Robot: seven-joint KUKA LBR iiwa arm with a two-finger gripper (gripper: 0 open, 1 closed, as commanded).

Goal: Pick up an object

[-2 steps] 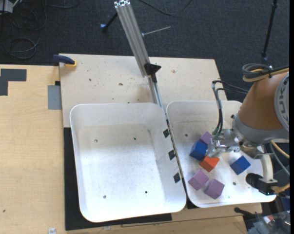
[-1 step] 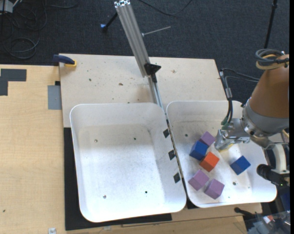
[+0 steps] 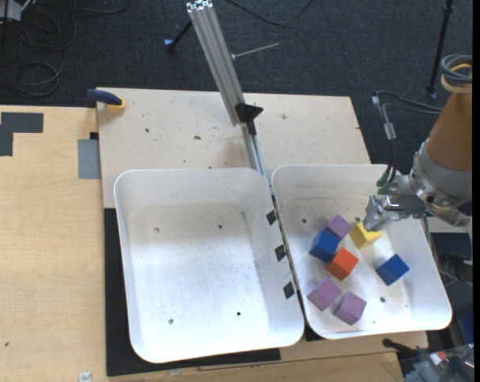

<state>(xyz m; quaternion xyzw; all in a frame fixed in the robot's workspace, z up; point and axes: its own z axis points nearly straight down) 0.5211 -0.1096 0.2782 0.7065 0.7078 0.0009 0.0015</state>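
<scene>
pincer point(image 3: 372, 223) low in right bin point(image 3: 431, 313), at the yellow block point(image 3: 364, 235); can't tell if it's gripping; blue block point(image 3: 392, 268) and orange block point(image 3: 342, 263) nearby

From my remote station I cannot resolve the fingers of the gripper point(image 3: 372, 223): they blur into the yellow block point(image 3: 364, 235) just below them. The arm point(image 3: 454, 146) behind the gripper is cut off by the right edge. Contact with the yellow block is indeterminate.

Aluminium rail point(image 3: 224, 62) slants above the bench; blue clamp point(image 3: 104, 98) at its corner
</scene>
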